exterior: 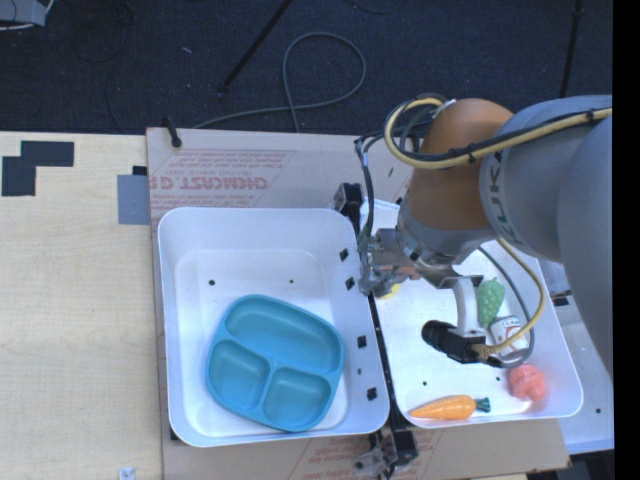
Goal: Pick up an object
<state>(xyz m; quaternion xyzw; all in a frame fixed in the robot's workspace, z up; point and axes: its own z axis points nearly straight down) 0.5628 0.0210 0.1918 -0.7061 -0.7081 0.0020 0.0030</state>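
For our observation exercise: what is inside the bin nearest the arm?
A toy carrot, a pink lump and a green piece lie in that bin. The arm covers its far part, so anything there is hidden.

Left bin: white, holding a plain sky-blue tray.
Right bin: white.
- carrot, near edge: orange, green tip
- knobbly lump, near right: salmon pink
- bumpy piece: pale green

Arm: grey, orange band.
Cardboard sheet: tan, red lettering.
Bench: pale wood grain, with black and grey patches at the far left.
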